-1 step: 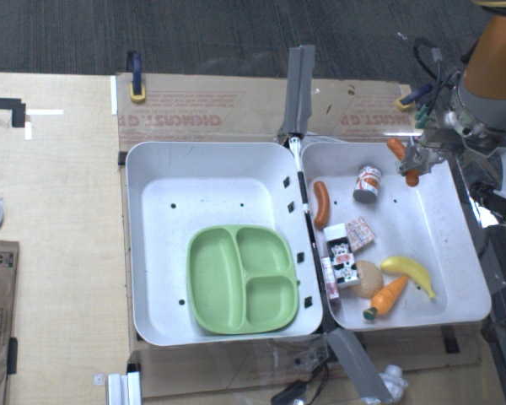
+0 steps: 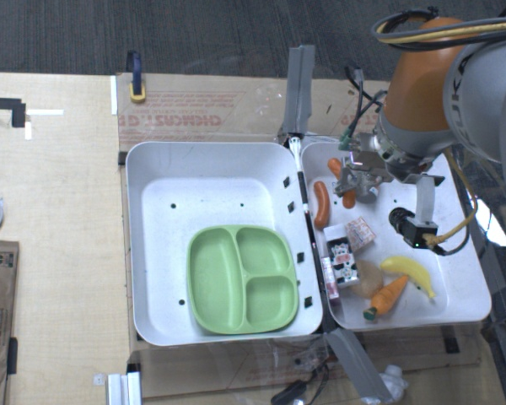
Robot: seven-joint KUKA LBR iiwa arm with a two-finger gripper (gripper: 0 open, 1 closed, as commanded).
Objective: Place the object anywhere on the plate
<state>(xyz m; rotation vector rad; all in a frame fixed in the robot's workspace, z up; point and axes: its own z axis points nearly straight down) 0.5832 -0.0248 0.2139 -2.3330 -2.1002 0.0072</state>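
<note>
The green three-compartment plate [image 2: 241, 278] lies in the left bin [image 2: 152, 226] with nothing on it. My gripper [image 2: 354, 184] is low over the upper-left part of the right bin [image 2: 464, 306]. A small orange-red piece [image 2: 348, 199] shows right at its tip and is partly hidden by it, with another orange bit [image 2: 334, 167] just behind. A red sausage [image 2: 321, 203] lies a little to the gripper's left, by the bin wall.
The right bin also holds a pale speckled cube [image 2: 360, 233], a small printed box [image 2: 341, 261], a carrot [image 2: 388, 296] and a banana [image 2: 408, 272]. The arm's black cable and connector [image 2: 405, 223] hang over this bin. A ridge between the bins [image 2: 308, 226] separates them.
</note>
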